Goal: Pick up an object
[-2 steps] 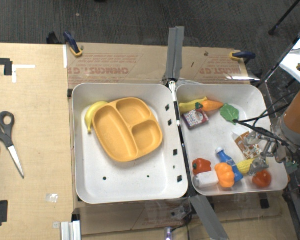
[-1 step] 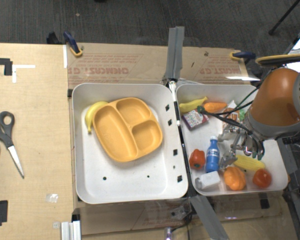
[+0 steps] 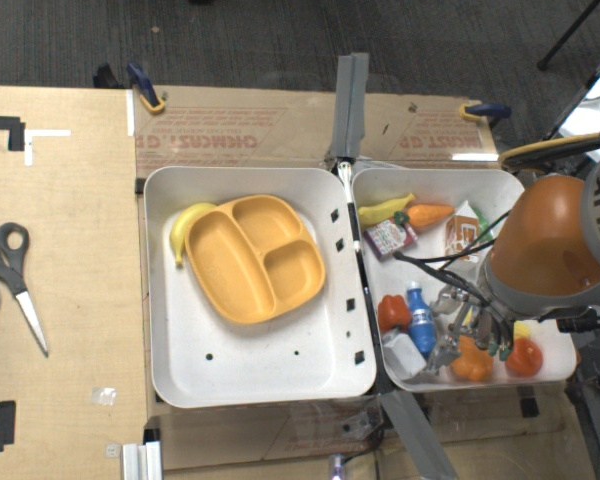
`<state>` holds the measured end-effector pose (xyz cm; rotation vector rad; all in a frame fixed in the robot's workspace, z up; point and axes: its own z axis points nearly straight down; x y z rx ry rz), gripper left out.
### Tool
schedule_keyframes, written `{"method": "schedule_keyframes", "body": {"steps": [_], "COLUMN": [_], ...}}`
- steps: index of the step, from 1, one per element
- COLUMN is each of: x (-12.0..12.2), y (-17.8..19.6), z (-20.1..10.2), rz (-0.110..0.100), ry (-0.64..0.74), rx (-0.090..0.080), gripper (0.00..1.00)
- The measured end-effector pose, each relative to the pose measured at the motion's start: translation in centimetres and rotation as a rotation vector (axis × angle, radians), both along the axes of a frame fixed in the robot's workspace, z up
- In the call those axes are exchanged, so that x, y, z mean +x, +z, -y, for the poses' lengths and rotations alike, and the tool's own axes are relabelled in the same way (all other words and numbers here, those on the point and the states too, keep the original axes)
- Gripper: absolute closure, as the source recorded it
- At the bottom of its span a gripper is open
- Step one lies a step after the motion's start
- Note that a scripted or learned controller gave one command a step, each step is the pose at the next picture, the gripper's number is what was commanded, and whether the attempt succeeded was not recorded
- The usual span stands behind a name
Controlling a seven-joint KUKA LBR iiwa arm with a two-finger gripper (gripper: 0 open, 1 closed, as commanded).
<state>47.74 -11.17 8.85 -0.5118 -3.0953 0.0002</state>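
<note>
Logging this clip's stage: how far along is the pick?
Done: the arm has reached into the right bin, and the gripper is low among the clutter, by the blue bottle and an orange fruit. In hand: nothing visibly held. Left: grasping something and lifting it. The yellow tray and banana lie in the left bin.

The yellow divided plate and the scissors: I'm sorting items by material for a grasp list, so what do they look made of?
The yellow divided plate looks like moulded plastic, matte to lightly glossy: uniform colour, soft rounded rims, three pressed-in compartments. The scissors appear to have bright metal blades, which shine pale, and grey handle loops that are probably plastic, though that is hard to confirm.
</note>
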Motion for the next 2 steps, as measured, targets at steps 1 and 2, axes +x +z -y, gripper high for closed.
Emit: {"method": "schedule_keyframes", "body": {"steps": [1,2], "x": [7.7,2.4], "y": [2.2,0.0], "z": [11.2,7.5], "rz": [-0.003,0.001], "ry": [0.185,0.134], "rx": [0.001,0.002], "gripper": [0.00,0.00]}}
